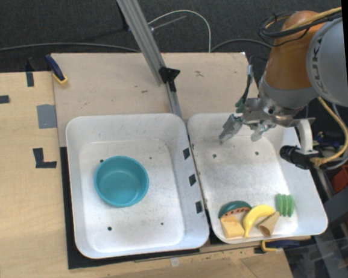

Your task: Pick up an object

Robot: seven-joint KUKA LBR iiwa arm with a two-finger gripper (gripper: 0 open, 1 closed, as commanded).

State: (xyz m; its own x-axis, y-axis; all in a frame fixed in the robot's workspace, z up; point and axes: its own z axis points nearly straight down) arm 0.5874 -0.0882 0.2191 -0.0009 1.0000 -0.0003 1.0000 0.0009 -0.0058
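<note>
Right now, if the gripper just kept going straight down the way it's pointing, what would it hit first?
Most likely the bare floor of the right bin. The gripper hangs open over its upper part, pointing down. The toy food sits at the near end, well off that line, though depth is hard to judge here.

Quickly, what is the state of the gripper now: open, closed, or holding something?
Gripper: open, holding nothing, above the far part of the right bin.
</note>
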